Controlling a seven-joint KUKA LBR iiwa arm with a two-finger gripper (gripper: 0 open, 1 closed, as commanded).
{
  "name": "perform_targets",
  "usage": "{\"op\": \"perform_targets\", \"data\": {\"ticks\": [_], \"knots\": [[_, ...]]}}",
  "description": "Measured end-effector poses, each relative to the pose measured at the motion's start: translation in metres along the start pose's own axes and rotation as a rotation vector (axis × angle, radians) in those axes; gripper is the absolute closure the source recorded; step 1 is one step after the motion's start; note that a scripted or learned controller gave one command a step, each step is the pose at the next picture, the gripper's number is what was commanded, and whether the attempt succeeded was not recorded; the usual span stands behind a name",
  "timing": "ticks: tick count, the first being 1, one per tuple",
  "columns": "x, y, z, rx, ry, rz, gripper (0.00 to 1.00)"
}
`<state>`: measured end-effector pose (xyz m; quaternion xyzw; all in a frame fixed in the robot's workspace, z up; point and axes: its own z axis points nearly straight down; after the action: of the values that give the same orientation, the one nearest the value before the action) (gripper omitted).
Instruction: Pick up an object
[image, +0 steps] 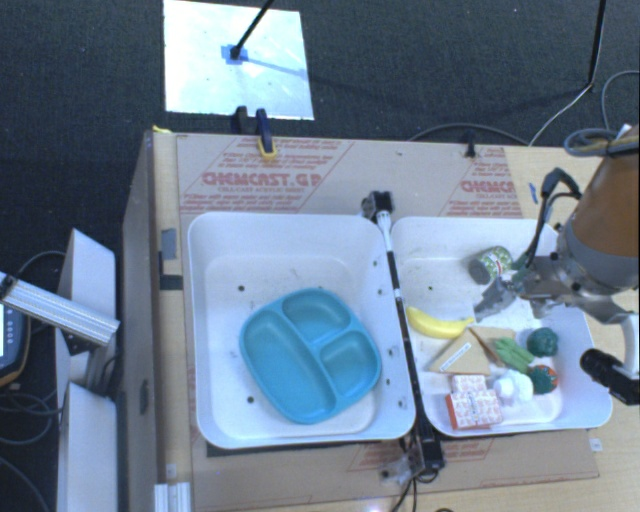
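Gripper poised over the right bin

I see the gripper (500, 292) open and empty; the banana (438, 323) lies just left and nearer me, its long axis running left-right in the right bin (432, 245).

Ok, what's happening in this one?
A robot arm reaches in from the right over the right bin, which holds a pile of small items: a banana, a can, a sandwich-like wedge, a red and white box and some green and red toy food. The gripper sits low between the can and the banana, with nothing visibly held. The left bin holds a blue divided plate, untouched.
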<state>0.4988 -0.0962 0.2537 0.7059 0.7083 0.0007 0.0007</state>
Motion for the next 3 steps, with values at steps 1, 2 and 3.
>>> {"op": "perform_targets", "data": {"ticks": [1, 2, 3], "knots": [[-0.027, 0.115, 0.053, 0.001, 0.0, 0.0, 0.0], [-0.05, 0.143, 0.149, -0.014, -0.008, 0.002, 0.0], [-0.051, 0.146, 0.135, -0.026, -0.013, 0.002, 1.0]]}}
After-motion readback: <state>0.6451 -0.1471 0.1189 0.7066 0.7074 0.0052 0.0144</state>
